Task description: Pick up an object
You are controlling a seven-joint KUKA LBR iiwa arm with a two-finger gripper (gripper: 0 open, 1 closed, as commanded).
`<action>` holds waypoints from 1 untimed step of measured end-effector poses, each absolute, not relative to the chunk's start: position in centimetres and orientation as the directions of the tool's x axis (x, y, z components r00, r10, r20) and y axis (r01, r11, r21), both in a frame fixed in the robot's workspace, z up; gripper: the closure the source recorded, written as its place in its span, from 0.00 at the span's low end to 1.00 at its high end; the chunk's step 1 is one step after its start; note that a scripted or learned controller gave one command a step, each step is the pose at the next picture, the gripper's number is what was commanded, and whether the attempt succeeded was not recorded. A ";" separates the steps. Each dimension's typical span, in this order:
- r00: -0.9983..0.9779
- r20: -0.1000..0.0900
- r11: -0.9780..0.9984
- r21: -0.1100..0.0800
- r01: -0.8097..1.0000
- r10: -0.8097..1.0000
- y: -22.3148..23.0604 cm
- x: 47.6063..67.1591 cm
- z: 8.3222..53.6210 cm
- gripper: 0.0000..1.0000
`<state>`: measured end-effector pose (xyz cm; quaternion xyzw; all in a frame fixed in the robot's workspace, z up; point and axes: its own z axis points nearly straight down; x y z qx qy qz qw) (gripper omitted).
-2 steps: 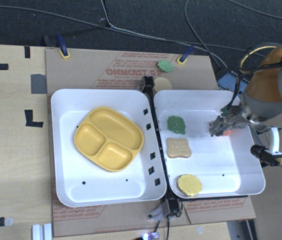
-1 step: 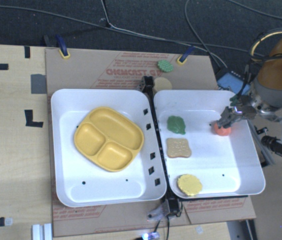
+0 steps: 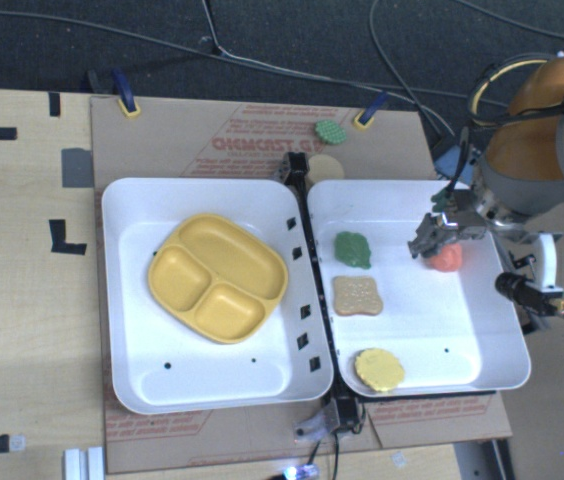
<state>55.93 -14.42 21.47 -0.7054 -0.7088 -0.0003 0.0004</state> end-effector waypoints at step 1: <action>-0.006 0.001 0.006 -0.002 1.000 1.000 -8.1 55.9 21.3 1.00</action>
